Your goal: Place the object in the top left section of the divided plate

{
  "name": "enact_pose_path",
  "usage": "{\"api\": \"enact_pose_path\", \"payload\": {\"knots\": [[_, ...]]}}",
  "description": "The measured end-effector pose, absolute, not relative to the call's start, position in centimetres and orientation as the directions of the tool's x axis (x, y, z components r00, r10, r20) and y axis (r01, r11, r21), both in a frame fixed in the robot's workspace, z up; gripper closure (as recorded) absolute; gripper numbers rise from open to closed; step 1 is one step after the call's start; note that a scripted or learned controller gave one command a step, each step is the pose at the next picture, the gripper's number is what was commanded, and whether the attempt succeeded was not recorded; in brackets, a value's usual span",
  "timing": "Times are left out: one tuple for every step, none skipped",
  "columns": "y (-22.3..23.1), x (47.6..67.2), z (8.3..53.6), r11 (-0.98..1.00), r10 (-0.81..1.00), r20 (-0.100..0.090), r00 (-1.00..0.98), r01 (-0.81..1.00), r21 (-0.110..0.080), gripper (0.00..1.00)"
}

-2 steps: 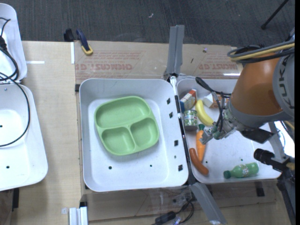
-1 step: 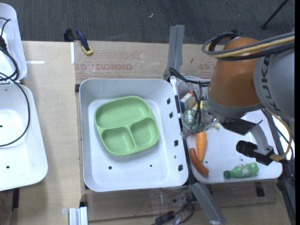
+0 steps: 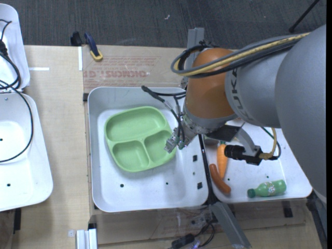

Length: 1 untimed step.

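Observation:
The green divided plate [image 3: 136,137] lies tilted in the left bin [image 3: 104,185]. It has one large section on its upper side and two smaller ones on its lower right side. My gripper [image 3: 175,141] hangs under the orange wrist band, right at the plate's right rim, over the small right-hand section. The finger ends are small and dark against the rim, and nothing is plainly seen between them. In the right bin lie an orange carrot [image 3: 222,162], a red sausage [image 3: 218,179] and a green bottle [image 3: 267,188].
The grey arm [image 3: 270,82] covers most of the right bin [image 3: 295,162]. A divider wall [image 3: 203,165] separates the two bins. Black cables [image 3: 161,95] trail over the left bin's back edge. White equipment [image 3: 21,154] stands at the far left.

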State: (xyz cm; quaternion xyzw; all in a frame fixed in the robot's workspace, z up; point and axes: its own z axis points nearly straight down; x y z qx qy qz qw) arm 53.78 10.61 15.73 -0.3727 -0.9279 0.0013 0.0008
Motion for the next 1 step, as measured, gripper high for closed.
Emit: {"api": "enact_pose_path", "payload": {"knots": [[10.86,65.19,20.87,0.819,0.573,-0.004,-0.819,0.573,0.001,1.0]]}}
